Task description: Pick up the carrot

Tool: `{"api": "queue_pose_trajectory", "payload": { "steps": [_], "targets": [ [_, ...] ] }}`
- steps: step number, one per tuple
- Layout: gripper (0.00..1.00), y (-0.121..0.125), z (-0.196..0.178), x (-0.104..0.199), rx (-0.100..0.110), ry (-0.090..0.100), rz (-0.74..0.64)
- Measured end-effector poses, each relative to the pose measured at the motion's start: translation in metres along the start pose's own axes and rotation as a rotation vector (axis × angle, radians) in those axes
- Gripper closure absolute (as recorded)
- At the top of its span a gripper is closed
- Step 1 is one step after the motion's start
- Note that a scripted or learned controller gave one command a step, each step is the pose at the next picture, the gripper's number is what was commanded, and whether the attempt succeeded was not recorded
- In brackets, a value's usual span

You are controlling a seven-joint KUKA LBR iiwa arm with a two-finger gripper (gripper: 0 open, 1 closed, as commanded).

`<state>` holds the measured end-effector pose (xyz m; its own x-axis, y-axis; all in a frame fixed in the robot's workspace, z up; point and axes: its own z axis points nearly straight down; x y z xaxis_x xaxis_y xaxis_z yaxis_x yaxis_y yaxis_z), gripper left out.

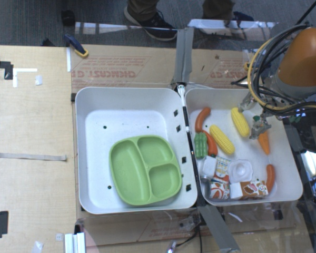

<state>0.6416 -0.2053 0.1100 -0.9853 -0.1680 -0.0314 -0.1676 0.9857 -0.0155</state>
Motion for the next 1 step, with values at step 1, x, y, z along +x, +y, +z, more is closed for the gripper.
{"api": "queue_pose_trajectory", "payload": {
  "steps": [1],
  "targets": [
    [0.0,-0.009,0.0146,0.0434,-0.014,0.025,-0.124]
  ]
}}
